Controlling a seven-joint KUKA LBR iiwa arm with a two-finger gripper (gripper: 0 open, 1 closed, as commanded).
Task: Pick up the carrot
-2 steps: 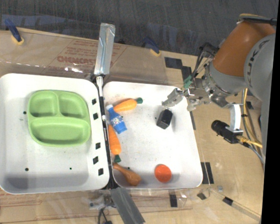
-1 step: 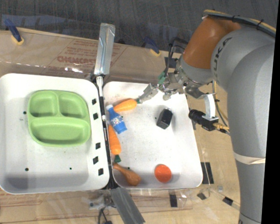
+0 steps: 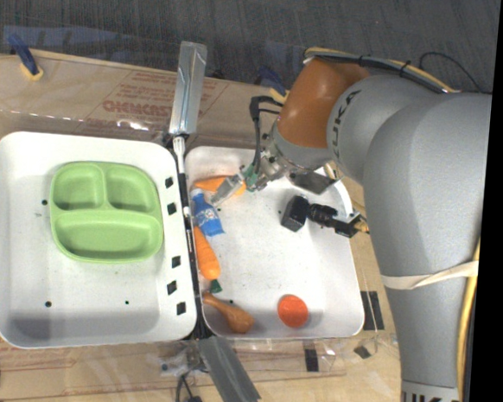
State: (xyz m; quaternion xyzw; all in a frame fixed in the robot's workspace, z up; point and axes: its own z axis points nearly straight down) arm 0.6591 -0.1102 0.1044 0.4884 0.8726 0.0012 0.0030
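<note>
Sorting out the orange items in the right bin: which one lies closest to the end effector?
The orange piece at the bin's top-left corner, just left of the end effector. The carrot, brown-orange piece and round orange ball lie farther toward the bin's near edge.

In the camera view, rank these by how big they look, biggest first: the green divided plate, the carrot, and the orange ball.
1. green divided plate, by far the largest.
2. carrot, long and thin.
3. orange ball, smallest, though close to the carrot in visible area.
</note>
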